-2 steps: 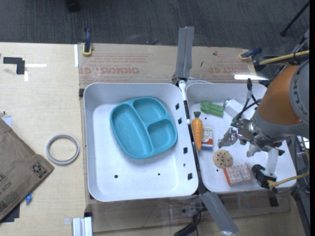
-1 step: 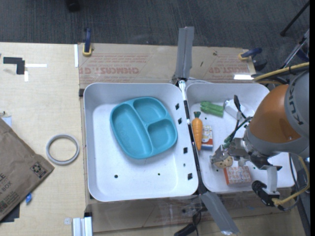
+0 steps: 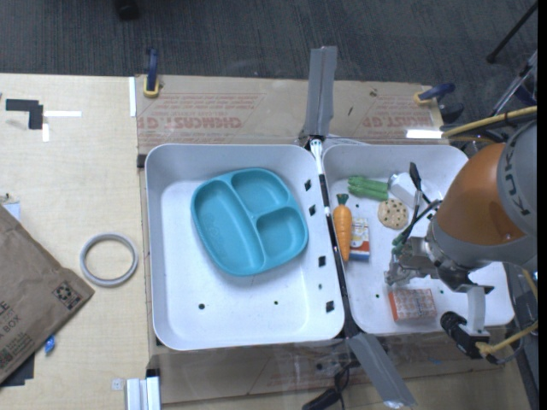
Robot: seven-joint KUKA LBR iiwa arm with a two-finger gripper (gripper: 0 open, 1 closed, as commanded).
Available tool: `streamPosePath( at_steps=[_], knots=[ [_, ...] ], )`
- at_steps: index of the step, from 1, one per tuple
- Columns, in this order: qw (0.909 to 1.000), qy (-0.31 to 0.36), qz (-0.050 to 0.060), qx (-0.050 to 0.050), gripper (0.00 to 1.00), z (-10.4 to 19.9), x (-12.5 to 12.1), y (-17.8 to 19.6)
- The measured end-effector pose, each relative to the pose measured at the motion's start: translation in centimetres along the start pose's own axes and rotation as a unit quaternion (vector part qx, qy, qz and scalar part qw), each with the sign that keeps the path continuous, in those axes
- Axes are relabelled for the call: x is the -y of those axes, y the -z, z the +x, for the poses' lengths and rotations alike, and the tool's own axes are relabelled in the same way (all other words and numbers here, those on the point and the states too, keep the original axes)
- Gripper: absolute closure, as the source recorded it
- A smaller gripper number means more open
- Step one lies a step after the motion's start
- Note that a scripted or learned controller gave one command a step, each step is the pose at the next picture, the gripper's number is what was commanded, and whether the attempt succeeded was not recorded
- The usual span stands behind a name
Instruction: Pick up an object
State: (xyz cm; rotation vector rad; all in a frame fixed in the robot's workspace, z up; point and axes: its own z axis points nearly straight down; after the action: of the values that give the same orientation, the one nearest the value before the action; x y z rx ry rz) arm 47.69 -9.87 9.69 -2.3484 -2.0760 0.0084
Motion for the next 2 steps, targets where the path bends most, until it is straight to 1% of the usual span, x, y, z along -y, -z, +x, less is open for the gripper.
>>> streamPosePath(
  at_steps=[1,2],
  knots=[
    [0.9992,-0.040,-0.002,0.001,1.00,-6.78,-2.17,12.32],
    [0.9992,-0.040,-0.002,0.001,0.00,-6.75,-2.16,12.30]
  ],
)
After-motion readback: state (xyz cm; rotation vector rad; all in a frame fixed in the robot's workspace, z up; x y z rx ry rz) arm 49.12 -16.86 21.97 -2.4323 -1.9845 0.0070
